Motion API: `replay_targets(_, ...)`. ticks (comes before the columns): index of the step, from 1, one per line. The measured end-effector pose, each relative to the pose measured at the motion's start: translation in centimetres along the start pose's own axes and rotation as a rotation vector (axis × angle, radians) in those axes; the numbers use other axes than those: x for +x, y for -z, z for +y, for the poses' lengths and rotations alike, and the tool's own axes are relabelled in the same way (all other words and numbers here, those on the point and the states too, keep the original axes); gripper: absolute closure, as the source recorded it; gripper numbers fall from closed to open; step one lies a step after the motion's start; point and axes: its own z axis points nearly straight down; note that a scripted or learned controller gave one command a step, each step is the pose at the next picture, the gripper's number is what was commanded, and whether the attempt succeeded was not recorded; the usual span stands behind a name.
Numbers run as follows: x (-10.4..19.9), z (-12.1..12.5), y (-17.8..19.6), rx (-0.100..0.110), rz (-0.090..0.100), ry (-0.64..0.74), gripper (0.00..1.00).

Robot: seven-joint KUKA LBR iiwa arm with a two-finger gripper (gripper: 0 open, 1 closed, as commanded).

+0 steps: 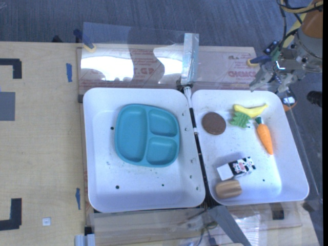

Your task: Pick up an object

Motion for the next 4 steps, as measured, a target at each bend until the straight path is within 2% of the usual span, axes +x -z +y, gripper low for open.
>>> replay_targets(1, -2.6, -8.1, -14.4, 0.005, 0.002, 0.207, 0.0)
replay_targets(2, -5.9, -5.1, -18.6, -0.009, 0.005, 0.258, 0.0)
replay_targets(3, -4.1, -7.2, -19.2, -0.008, -0.001, 0.117, 0.0)
replay_targets(4, -4.3, -7.0, -18.2, -0.013, -0.003, 0.114, 1.0)
